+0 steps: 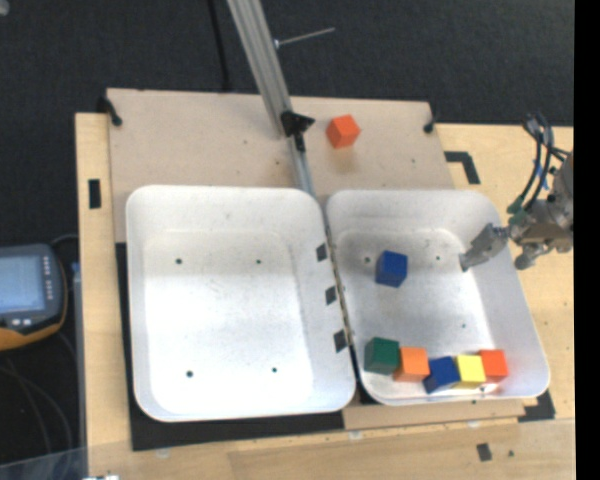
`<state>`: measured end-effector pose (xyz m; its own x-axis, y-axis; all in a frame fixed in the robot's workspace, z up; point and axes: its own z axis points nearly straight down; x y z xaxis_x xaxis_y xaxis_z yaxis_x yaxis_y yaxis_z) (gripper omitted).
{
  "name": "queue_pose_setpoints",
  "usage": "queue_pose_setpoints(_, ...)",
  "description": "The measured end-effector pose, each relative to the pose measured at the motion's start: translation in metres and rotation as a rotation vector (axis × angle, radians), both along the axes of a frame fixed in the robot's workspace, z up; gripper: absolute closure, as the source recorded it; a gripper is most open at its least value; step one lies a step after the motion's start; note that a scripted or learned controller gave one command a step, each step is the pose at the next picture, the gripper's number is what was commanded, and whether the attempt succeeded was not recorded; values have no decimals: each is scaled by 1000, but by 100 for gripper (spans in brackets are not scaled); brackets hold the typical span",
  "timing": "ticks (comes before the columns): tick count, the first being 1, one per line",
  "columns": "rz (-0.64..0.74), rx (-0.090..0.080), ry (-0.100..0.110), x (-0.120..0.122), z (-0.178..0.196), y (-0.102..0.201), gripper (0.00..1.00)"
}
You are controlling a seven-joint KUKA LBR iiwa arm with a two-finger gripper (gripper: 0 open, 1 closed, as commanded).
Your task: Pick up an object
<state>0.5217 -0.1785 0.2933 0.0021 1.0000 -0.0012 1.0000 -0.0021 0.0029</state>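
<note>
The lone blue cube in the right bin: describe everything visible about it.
The blue cube is a small, matte block, solid blue, seemingly intact. It sits flat on the floor of the right bin, in the upper middle part, turned slightly askew to the bin walls. Nothing touches it: the gripper is off to its right, the row of cubes lies nearer the front wall.

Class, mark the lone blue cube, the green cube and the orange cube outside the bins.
Lone blue cube (391, 268), camera view, top face.
Green cube (382, 355), camera view, top face.
Orange cube (343, 131), camera view, centre.
</note>
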Motion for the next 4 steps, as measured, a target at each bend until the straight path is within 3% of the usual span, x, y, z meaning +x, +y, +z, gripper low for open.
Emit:
queue_pose_setpoints(1, 6, 2, 8, 49, -118, 28, 0)
queue_pose_setpoints(2, 2, -5, -20, 99, -167, 1, 0)
queue_pose_setpoints(3, 2, -5, -23, 102, -170, 4, 0)
queue_pose_setpoints(4, 9, 0, -10, 108, -173, 67, 0)
